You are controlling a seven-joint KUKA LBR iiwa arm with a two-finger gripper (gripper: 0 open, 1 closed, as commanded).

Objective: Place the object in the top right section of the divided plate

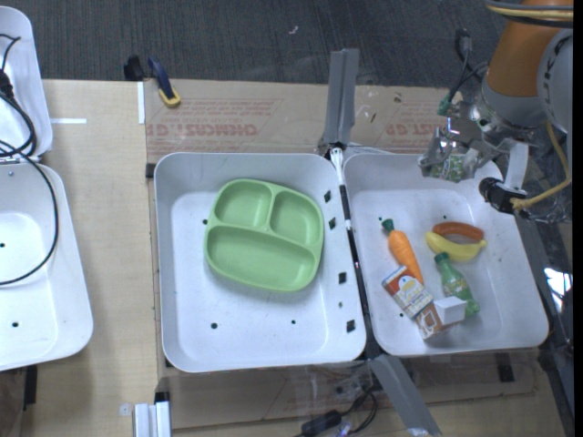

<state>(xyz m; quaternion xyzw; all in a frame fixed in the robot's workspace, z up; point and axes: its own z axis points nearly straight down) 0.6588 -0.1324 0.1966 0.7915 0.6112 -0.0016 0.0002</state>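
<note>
Jaws cannot be read from this angle: the gripper [449,160] hangs over the far rim of the right bin [533,330], and whether it is spread or closed is not clear. A small greenish, mottled patch sits at its tip; I cannot tell whether that is a held thing or part of the gripper. The object itself cannot be singled out either, so the candidates are the loose things in the right bin. The carrot [404,251] lies near the bin's left wall, its long axis slanting from far-left to near-right, green top pointing to the far side. Just beside its near end lies a carton [412,297] on a similar slant, with a white block [450,312] at its near-right end. A green bottle [455,285] lies right of the carrot, narrow end to the far-left. A banana [455,247] lies crosswise beyond the bottle, with a red-orange piece [460,232] touching its far edge. The left bin [182,335] holds the green plate [264,260], turned slightly, with its two small sections on the far side and the large one nearer.
</note>
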